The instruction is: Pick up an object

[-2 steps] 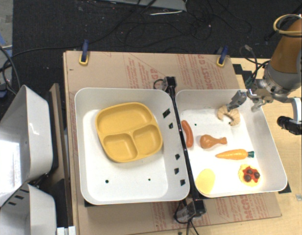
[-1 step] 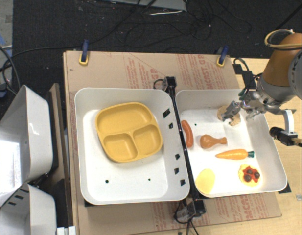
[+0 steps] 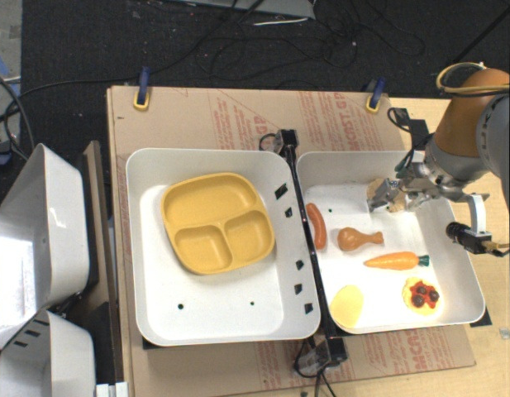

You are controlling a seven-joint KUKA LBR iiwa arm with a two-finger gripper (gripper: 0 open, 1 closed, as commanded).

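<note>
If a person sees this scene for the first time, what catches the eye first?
The yellow plastic divided plate lying in the left white bin stands out most. In the right white bin lie small toy foods, among them an orange carrot and a red sausage. The gripper hangs over that bin's far part.

The counter [image 3: 238, 118] is a tan board with red printing, held by two yellow clamps [image 3: 141, 98] at its far edge; two white bins [image 3: 147, 246] sit on it, touching side by side

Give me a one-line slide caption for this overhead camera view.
KUKA arm's gripper hovers in the right bin above toy sausage, drumstick and carrot; yellow tray fills left bin.
</note>
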